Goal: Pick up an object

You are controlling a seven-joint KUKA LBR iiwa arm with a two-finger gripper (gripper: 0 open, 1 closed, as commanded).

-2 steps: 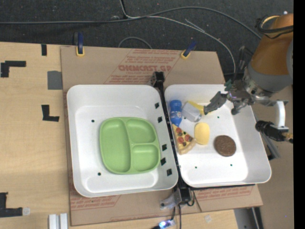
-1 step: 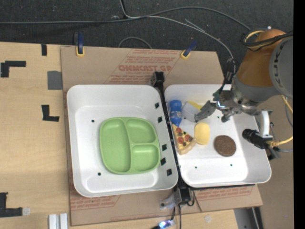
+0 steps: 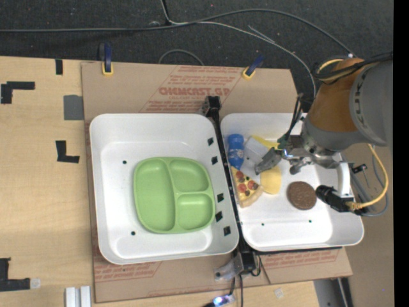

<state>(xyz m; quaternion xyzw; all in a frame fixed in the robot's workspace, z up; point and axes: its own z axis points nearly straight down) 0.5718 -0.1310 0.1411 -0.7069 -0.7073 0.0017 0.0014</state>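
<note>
Two shallow white bins are sitting side by side on a cardboard-covered bench, seen from above at a slant. The left bin (image 3: 102,171) is holding a green divided plate (image 3: 173,194) with three compartments. The right bin (image 3: 332,232) is holding a cluster of small toy foods near its left wall: a blue bottle-like item (image 3: 235,148), a pizza slice (image 3: 246,189) just below it, a pale yellow piece (image 3: 272,183) beside the slice, and a round brown cookie (image 3: 301,195) lying a little apart to the right.

The grey arm with its orange band is reaching in from the right, and the gripper (image 3: 271,158) is hanging low over the right bin, just above the yellow piece and beside the blue item. Whether its fingers are parted or closed cannot be told from this angle, and nothing is visibly held between them.

The yellow piece is probably the nearest target. It is likely light, hard plastic, smooth and apt to slip, so pinching across its narrower sides would suit best. The crowding neighbours may be getting in the way.
</note>
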